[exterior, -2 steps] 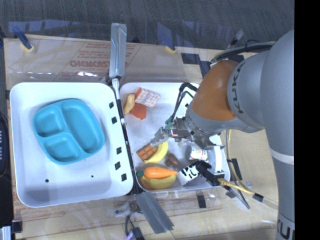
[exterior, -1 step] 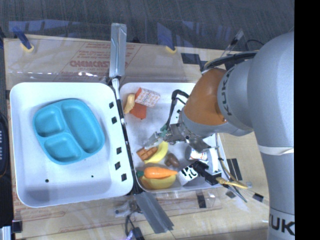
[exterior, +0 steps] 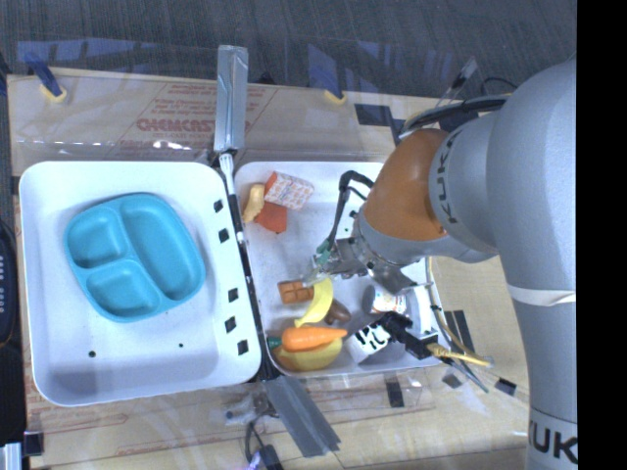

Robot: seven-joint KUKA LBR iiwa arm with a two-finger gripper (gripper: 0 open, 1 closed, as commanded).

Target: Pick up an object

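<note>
In the camera view, the gripper (exterior: 331,258) hangs low inside the right bin (exterior: 257,176), near the middle of it. The banana (exterior: 317,304) lies just below the gripper in the picture, almost touching its tip. The long axis of the banana runs at a slant, from upper right to lower left, so I judge that the jaws must come down a little toward the near edge of the bin to straddle it across the narrow side. Whether the jaws are released or clenched I cannot tell, because the wrist covers them. Beside the banana sits a small brown block (exterior: 294,290), and below it a carrot (exterior: 313,338) lies across a yellow fruit. The arm (exterior: 490,194) reaches in from the right, bent downward, its orange band above the wrist. The left bin (exterior: 39,262) carries a blue tray (exterior: 134,255).
</note>
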